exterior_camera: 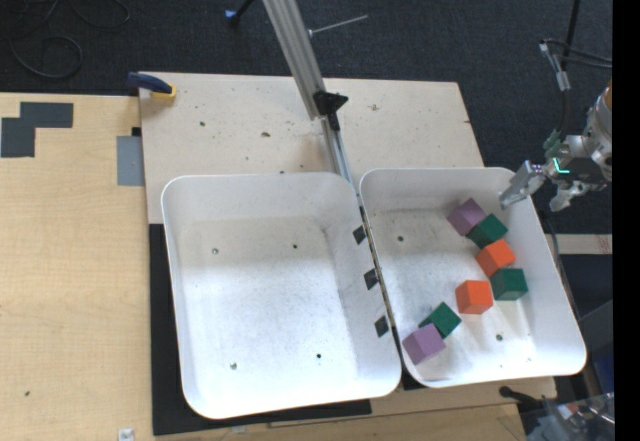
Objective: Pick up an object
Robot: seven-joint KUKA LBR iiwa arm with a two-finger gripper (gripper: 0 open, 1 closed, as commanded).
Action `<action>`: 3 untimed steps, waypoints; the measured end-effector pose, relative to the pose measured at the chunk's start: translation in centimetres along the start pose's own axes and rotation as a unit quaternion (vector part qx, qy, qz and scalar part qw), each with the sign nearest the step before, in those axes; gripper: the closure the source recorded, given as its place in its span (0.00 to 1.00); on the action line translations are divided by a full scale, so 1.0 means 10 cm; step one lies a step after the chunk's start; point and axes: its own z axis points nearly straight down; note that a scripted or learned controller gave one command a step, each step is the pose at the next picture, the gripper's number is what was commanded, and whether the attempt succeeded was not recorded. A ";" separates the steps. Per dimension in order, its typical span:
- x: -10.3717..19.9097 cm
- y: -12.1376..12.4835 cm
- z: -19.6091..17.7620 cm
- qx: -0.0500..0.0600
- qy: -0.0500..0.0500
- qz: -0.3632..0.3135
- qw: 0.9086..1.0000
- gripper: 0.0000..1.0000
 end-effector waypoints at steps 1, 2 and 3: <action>0.00 0.01 -0.02 -0.001 -0.001 -0.001 1.000 0.00; 0.01 0.00 0.42 0.001 0.000 0.000 1.000 0.00; 0.02 0.02 1.06 0.002 0.001 0.001 1.000 0.00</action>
